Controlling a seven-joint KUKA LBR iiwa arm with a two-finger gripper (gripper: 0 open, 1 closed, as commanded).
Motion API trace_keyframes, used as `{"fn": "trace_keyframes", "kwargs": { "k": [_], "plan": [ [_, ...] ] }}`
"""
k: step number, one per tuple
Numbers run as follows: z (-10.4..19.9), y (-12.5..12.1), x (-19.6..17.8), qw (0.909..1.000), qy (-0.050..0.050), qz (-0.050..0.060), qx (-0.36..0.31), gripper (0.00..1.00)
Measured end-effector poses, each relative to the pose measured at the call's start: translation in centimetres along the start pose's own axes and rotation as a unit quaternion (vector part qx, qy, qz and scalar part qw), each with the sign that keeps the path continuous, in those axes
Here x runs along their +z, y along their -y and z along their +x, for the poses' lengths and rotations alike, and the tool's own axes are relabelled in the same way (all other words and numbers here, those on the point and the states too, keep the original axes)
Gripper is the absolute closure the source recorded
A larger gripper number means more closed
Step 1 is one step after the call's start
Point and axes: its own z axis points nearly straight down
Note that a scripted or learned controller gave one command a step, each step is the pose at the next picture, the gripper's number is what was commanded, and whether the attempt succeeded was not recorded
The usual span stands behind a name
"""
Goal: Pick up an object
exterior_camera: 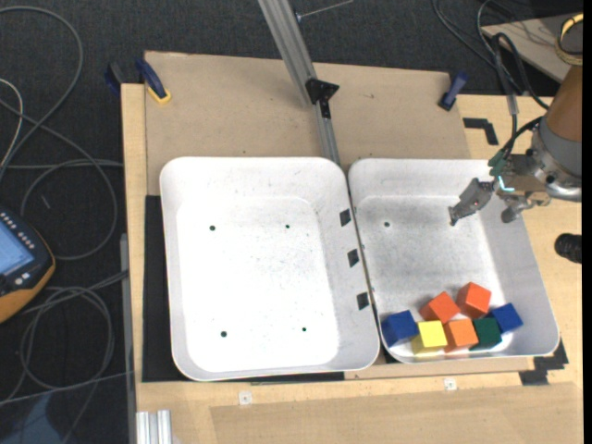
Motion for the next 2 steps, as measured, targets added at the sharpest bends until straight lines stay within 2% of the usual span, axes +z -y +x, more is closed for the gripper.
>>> {"fn": "trace_keyframes", "kwargs": {
  "k": [1, 2],
  "plan": [
    [0.0, -0.1, -0.3, 1.0000, 0.001, -0.003, 0.000, 0.00],
    [0.3, -1.0, 5.4, 1.0000, 0.000, 0.000, -0.001, 0.00]
  ]
}}
